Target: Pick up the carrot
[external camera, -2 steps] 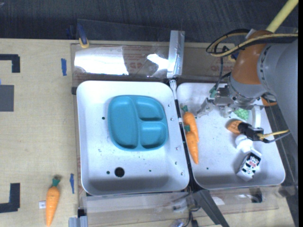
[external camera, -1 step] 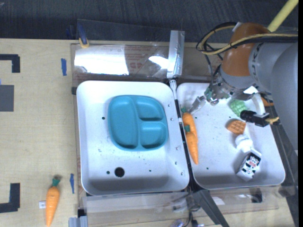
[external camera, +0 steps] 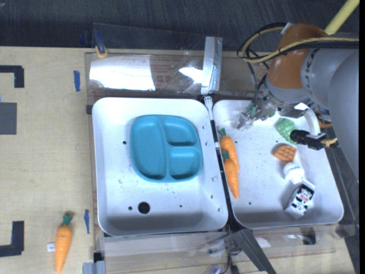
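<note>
Down at 7 o'clock, another carrot lies on the table; the gripper must drop squarely over the bin's carrot at 8 o'clock; its grip I cannot tell

no readable text, label, brand or number is showing anywhere; any printing present is appearing too small to decipher.

One camera hangs fixed above the desk, looking down at a slant. It sits far enough back to take in both white bins whole, and the arm enters from its right.
</note>
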